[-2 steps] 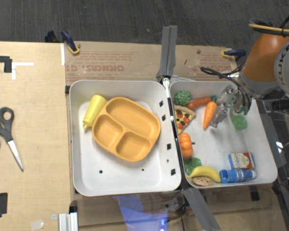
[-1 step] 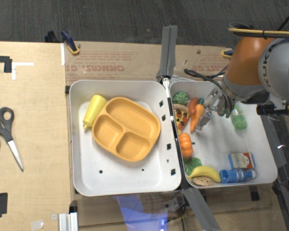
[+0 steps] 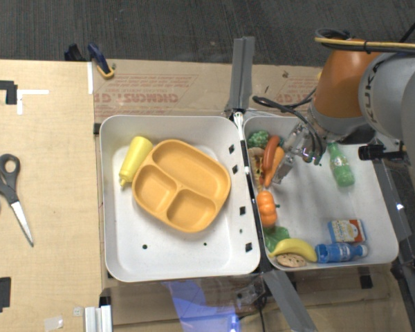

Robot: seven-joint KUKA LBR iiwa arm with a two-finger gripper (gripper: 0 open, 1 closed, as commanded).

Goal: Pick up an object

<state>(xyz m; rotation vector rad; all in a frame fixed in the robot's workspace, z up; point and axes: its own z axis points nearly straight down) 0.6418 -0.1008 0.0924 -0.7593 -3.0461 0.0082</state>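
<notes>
While over right bin (image 3: 373, 247):
Gripper (image 3: 282, 166): low, beside carrot (image 3: 271, 159); finger state cannot be told.
Left bin (image 3: 117, 241): yellow tray (image 3: 182, 185), bottle (image 3: 134, 159).

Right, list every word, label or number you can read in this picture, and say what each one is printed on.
"CHEMCAS, GT...": red print on the cardboard sheet behind the bins, upside down from this view; the reading is unsure and the smaller lines under it are too blurred.
Label on the small carton in the right bin: too small to read.
Label on the blue bottle: too small to read.
Label on the green bottle: blurred, unreadable.
</notes>
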